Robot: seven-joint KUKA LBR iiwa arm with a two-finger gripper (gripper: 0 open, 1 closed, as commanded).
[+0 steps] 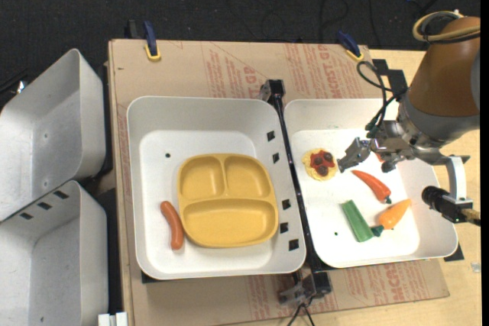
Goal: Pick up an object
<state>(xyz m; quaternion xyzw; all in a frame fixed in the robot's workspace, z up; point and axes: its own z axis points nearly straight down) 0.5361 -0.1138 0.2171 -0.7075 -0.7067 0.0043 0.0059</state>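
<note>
My gripper (365, 152) hangs over the right bin (435, 244), fingers spread and holding nothing. The chilli (372, 183) lies just below it, the pizza (320, 163) just left. I should centre over the chilli, straddle its narrow width, then descend.

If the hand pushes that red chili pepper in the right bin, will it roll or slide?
The red chili pepper looks curved and tapered, so it would probably pivot or skid rather than roll straight. Its glossy skin suggests it may slip on the smooth white bin. It seems small and probably light.
</note>
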